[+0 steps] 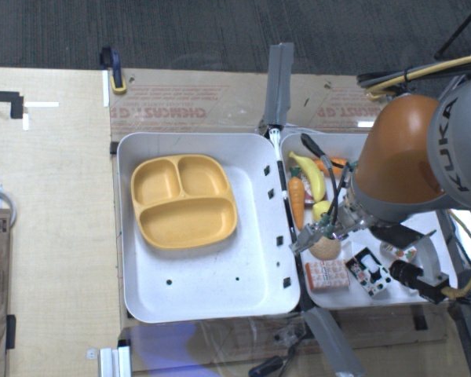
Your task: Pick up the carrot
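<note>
White bins side by side on the bench: left bin (141, 289) carries a yellow divided plate (184, 200); right bin (361, 301) is crowded under the grey-and-orange arm (404, 159). Carrot (297, 199) lies along the right bin's left wall, just beside a banana (312, 175), not lifted. Smaller items near the front: a red-and-white packet (328, 274), a round tan piece (326, 249). Gripper (322, 230) hangs low beside the carrot's lower end; cannot tell whether the claw is spread or pinched. Judgement: approach made, grasp not confirmed, lift still to do.
</note>
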{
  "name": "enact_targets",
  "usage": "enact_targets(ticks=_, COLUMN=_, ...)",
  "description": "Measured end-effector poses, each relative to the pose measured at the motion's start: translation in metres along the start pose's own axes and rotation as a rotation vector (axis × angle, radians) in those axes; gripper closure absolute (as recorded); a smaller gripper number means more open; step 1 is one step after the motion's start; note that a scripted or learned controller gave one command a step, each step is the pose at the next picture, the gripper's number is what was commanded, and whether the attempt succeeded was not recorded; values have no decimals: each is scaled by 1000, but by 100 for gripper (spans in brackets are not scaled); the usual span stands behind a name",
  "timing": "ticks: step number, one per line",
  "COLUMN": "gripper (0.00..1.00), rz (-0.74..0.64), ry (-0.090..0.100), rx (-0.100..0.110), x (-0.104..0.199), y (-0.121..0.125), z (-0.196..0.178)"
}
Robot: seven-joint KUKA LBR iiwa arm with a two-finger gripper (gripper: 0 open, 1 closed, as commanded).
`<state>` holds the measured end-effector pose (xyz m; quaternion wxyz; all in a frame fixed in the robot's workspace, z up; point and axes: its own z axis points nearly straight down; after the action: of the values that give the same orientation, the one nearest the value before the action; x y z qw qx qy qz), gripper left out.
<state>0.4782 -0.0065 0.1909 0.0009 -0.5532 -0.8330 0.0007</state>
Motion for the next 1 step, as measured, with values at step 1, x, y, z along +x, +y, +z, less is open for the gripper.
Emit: enact_targets(ticks=1, gripper=0, rz=-223, ry=-1, rx=0, x=-13, y=62, z=0)
